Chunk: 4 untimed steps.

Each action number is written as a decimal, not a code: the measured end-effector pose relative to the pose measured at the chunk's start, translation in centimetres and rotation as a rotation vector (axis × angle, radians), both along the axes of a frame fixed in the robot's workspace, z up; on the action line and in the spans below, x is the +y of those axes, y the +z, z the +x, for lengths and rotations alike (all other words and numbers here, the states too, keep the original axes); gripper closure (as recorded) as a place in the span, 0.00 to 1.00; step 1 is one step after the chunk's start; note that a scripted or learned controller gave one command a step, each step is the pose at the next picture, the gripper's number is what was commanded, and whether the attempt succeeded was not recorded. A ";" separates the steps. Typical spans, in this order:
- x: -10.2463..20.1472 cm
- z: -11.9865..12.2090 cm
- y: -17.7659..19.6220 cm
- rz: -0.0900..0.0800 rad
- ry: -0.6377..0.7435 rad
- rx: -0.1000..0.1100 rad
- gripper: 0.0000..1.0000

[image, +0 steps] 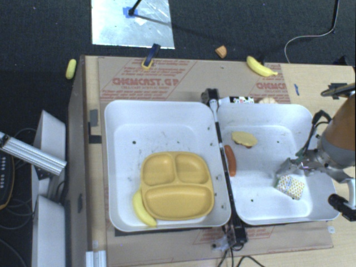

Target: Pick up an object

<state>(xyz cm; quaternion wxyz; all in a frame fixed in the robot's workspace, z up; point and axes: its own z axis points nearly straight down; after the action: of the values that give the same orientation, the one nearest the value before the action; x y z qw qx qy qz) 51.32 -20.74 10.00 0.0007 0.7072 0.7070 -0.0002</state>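
1. In the left bin (119, 149), the yellow tray (177, 185) is sitting nearest the camera, with a banana (142, 209) lying against its near-left corner.
2. In the right bin (267, 207), a white patterned packet (291, 186) is lying near the front right; it looks like the likeliest target for the pick.
3. The gripper (293, 167) is hovering just above the packet's far edge, reaching in from the right. How far the claw is spread cannot be told from this angle, and nothing is showing between its tips.
4. A red sausage (230, 159) is resting along the divider side of the right bin, well apart from the gripper.
5. A yellow chip (244, 139) is lying further back in the same bin.
6. Beyond the bins, a second banana (260, 66) is sitting on the bench.
7. Risks, as I judge them: the packet looks flat and soft, so the tips may be closing on its edge alone and sliding off, or pushing it toward the bin wall. A descent off-centre would be nudging it away rather than trapping it.
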 end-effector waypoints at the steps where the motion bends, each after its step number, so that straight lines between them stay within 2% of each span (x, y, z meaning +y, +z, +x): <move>1: 4.2 -2.6 -1.6 0.002 0.003 0.000 0.00; 2: 7.3 5.6 0.2 0.001 0.004 -0.003 0.00; 3: 1.0 -0.8 -1.6 0.000 0.000 0.001 0.00; 4: 1.1 -0.7 -0.5 0.000 0.002 -0.003 1.00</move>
<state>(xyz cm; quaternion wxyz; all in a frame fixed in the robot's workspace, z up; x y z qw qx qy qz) 50.66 -19.67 9.46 0.0016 0.7064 0.7078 0.0009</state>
